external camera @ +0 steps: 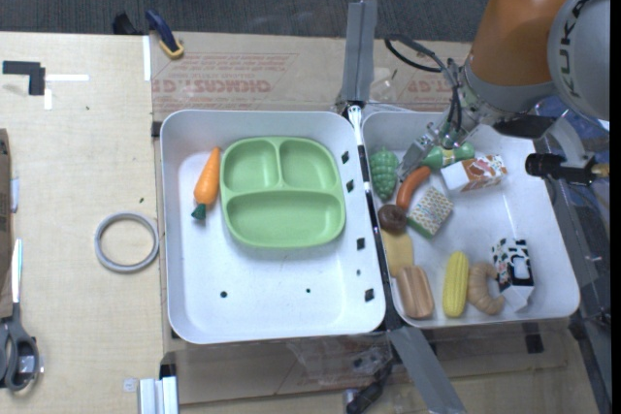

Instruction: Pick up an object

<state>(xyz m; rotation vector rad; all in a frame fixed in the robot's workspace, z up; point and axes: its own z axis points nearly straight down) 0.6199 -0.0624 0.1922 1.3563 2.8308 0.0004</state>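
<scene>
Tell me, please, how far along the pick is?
Done: the gripper is down in the right bin, at the toy pile near the chili. In hand: nothing visibly lifted; the grip is unclear. Left: securing an object and raising it clear.

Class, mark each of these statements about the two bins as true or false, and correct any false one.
1. The green divided plate lies in the left bin. True.
2. The toy carrot lies inside a plate compartment. False: it lies beside the plate, on the bin floor.
3. The toy corn cob is in the right bin. True.
4. The gripper is over the left bin. False: it is over the right bin's far end.
5. The tape ring lies in the left bin. False: it lies on the bench, outside it.
</scene>
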